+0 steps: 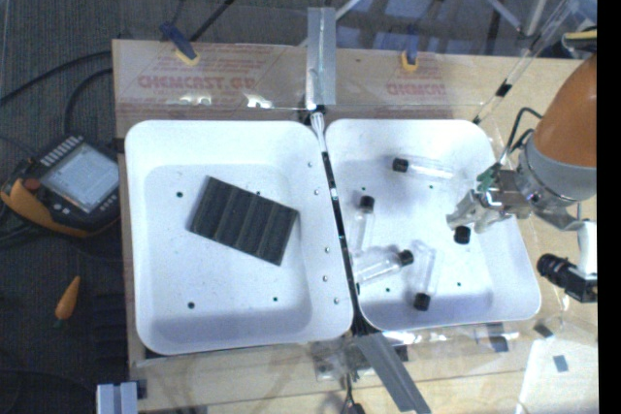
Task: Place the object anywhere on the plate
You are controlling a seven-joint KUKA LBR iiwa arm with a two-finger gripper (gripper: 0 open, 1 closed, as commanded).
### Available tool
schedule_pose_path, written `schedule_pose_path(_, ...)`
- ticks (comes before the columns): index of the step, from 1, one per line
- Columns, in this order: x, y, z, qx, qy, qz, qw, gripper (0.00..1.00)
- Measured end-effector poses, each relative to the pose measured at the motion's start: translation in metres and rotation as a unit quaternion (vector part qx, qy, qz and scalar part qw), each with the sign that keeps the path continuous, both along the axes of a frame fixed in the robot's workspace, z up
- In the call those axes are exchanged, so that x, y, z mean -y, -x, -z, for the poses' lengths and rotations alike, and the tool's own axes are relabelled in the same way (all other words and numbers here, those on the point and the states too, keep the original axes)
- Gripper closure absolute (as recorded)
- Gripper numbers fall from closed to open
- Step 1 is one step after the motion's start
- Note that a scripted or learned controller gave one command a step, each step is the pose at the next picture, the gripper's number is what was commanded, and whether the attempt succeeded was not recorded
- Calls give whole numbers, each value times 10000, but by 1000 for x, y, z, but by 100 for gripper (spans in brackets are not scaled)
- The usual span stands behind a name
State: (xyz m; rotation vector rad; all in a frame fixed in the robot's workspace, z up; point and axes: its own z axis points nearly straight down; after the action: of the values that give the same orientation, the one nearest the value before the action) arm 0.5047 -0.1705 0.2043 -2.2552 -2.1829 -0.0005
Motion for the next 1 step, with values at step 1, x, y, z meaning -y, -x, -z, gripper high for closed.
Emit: schedule_pose_path(1,-69,-35,38,-6,3,-1351,9908,100)
